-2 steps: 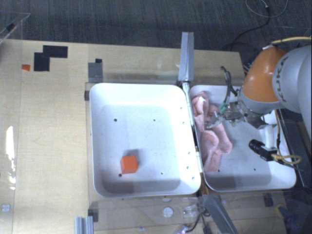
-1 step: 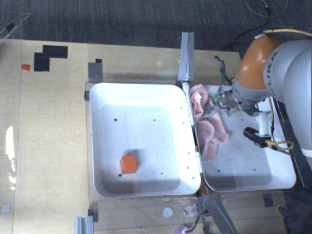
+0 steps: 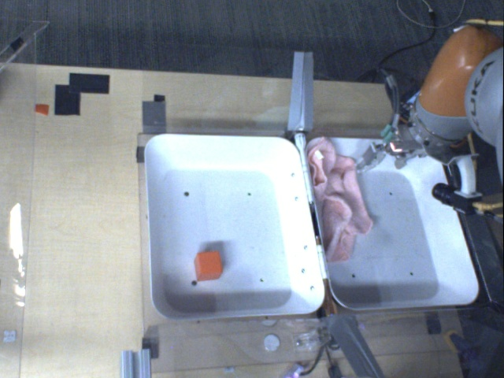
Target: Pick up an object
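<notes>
Bench: a pale wooden top seen from above at a slant, carrying 2 shallow white bins side by side.
Left bin: white, with rounded corners; it holds 1 small orange block.
Orange block: lies in the near left part of the left bin, well apart from the walls and from the arm.
Right bin: white, touching the left bin along a shared divider; it holds a pink cloth.
Pink cloth: crumpled, lying along the left wall of the right bin, running from the far left corner toward the middle.
Arm: grey with an orange band, reaching in from the right over the far right corner of the right bin.
Gripper: points left and down toward the far edge of the right bin, just beside the upper right edge of the pink cloth; whether its fingers are spread or closed cannot be told, and nothing is visibly held.
Black blocks: on the bench at the far left, with a small orange square beside them.
</notes>
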You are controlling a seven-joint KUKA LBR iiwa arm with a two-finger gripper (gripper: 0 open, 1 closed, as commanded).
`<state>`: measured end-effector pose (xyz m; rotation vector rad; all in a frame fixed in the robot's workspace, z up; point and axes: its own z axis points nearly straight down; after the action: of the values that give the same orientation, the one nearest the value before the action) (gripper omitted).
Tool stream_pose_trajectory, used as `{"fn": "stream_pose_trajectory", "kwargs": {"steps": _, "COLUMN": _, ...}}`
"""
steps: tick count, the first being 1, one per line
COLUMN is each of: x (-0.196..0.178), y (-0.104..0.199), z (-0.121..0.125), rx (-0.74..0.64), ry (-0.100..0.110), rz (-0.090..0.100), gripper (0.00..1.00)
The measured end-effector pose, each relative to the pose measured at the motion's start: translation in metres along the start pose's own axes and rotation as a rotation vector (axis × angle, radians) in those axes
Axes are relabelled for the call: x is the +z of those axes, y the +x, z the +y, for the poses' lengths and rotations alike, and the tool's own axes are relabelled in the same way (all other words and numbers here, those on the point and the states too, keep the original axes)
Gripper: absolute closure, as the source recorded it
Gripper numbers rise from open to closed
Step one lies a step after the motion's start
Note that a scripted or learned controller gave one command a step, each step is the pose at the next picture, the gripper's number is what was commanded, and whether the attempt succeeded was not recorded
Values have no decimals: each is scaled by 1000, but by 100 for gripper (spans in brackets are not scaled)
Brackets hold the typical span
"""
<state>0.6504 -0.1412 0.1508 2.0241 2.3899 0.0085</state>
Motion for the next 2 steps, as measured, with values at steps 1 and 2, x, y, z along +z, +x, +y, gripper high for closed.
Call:
{"fn": "stream_pose_trajectory", "kwargs": {"steps": 1, "x": 58, "y": 38, "z": -7, "rx": -54, "ry": -6, "rz": -1, "gripper": 0}}
{"fn": "stream_pose_trajectory", "kwargs": {"steps": 2, "x": 57, "y": 47, "z": -53, "rx": -127, "ry": -11, "rz": -2, "gripper": 0}}
